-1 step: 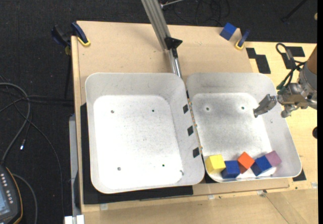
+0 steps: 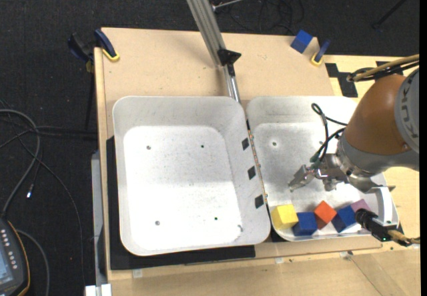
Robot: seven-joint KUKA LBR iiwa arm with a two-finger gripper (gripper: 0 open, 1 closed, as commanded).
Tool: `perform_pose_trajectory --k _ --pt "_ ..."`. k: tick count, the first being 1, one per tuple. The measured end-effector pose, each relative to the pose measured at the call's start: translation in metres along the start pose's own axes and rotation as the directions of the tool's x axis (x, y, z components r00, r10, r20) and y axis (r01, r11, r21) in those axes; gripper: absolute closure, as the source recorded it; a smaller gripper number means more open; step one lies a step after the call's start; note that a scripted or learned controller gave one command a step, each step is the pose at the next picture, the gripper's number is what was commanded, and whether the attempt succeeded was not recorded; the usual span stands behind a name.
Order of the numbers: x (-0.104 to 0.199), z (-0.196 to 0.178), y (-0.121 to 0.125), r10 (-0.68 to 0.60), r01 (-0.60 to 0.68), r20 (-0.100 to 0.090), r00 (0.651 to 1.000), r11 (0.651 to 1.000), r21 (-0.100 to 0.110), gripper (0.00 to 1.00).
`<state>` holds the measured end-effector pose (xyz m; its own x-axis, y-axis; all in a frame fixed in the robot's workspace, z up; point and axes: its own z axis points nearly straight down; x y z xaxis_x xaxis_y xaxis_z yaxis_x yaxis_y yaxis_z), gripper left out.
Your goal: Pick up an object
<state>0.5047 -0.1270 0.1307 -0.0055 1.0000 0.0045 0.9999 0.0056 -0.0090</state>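
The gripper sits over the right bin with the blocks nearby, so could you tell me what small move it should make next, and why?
Probably a short move toward the near edge of the right bin, then down. The gripper hovers over bare floor, with nothing between its fingers, while the yellow block, orange block and blue blocks lie clustered along that edge, just beyond it.
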Motion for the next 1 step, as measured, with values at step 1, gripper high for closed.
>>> perform_pose_trajectory --k 1 --pt "0.0252 0.0368 -0.0066 0.002 -0.002 0.005 1.0 1.0 -0.009 0.0"
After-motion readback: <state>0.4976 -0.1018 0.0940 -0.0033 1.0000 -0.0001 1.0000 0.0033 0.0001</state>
